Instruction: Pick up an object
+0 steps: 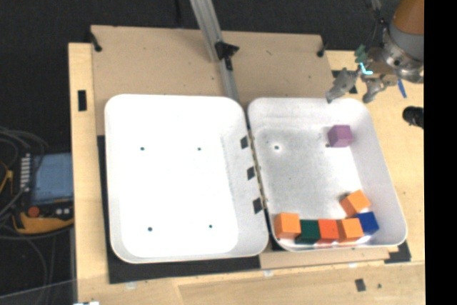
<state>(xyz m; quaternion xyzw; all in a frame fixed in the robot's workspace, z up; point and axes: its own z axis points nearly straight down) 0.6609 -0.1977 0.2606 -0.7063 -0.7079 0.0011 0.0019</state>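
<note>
Gripper (355, 87) is hanging over the far right corner of the right shallow white plastic bin (382, 175), just above the rim. Its two grey fingers are sitting spread apart with nothing between them, so it's released, not grasping.

Small purple cube (340, 136) is lying alone on the right bin's floor, near the far wall, just below the gripper and apart from it.

The rest of the blocks are crowding the right bin's near edge:
- orange block (288, 223) is sitting at the near left corner
- dark green block (308, 229) is touching it on the right
- red-orange block (328, 228) is next in the row
- lighter orange block (350, 228) is following
- blue block (368, 222) is closing the row at the near right corner
- another orange block (355, 202) is sitting tilted just behind the blue one

Left shallow white plastic bin (114, 175) is butting against the right bin's left wall, black clips at the seam.

Grey metal pole (203, 7) is slanting up from the right bin's far left corner.

Blue box with cables (53, 178) is sitting well left of the right bin, off the bench (207, 61).

No readable labels or writing anywhere.
</note>
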